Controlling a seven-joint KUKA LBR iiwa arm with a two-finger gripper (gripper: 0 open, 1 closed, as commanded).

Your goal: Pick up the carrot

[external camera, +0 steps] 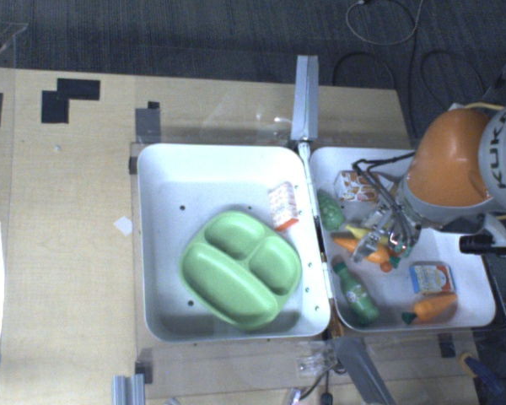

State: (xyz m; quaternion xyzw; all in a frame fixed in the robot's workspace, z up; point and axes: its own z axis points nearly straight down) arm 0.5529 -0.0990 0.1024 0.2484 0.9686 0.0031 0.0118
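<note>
we see a pale wood-grain tabletop with a matt finish. both white bins look like smooth plastic with a soft sheen. inside the left bin, the green divided tray looks like smooth, satiny plastic. right of that tray, the carrot appears as glossy orange plastic. the arm's orange band shines smoothly.

This is a robotics lab, not a home or kitchen. A pale wooden bench carries two shallow white bins clamped in place by metal brackets, with black tape marks stuck on its surface. A grey and orange industrial arm reaches in from the right. Loose black cables trail over dark carpet behind the bench.
</note>
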